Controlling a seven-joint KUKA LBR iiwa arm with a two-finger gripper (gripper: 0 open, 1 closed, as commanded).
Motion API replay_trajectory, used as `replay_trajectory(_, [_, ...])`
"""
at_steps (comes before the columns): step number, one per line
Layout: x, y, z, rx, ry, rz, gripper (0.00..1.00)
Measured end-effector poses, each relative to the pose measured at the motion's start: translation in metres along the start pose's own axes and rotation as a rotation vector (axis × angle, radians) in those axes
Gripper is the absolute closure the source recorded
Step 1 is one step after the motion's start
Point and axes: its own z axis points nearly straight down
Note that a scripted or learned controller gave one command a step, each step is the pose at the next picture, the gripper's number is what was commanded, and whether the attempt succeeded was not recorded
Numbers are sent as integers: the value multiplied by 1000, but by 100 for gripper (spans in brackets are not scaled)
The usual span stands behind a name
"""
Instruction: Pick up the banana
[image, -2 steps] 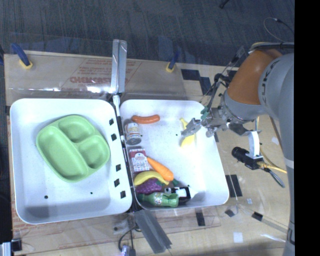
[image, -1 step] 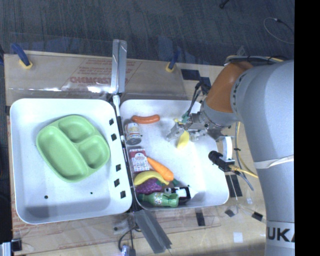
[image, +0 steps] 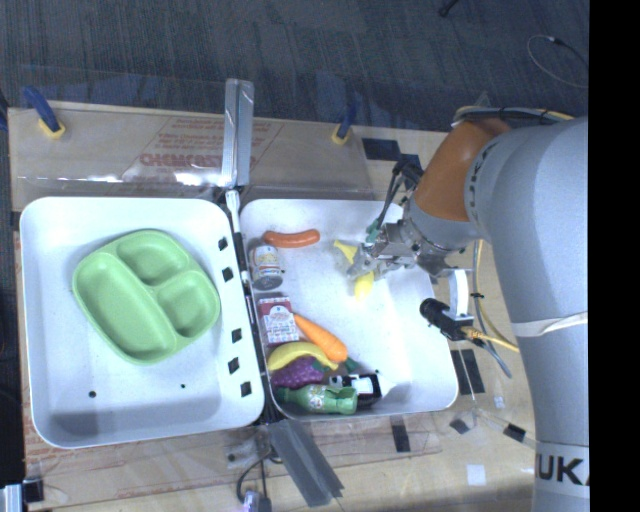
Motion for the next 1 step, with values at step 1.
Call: replay_trajectory(1, [77,5,-104,-1,1,7,100])
